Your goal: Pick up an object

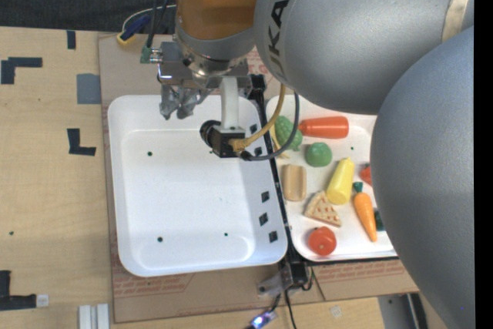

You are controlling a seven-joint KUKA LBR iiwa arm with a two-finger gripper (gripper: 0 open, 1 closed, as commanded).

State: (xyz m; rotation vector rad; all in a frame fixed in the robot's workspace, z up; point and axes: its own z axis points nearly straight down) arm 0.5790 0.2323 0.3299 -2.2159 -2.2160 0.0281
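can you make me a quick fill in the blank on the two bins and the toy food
1. All the toy food lies in the ____ bin in the camera view.
2. The carrot lies beside a ____ piece, the corn cob.
3. The tomato sits just below the ____ wedge.
4. The gripper hangs over the far edge of the ____ bin.

Missing words: right; yellow; cheese; left

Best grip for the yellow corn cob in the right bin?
Grip the yellow corn cob across its narrow width at mid-length, coming straight down from above. It lies flat and elongated, tilted slightly from vertical in the view, so probably turn the gripper square to that axis. The carrot and green vegetable sit close by.
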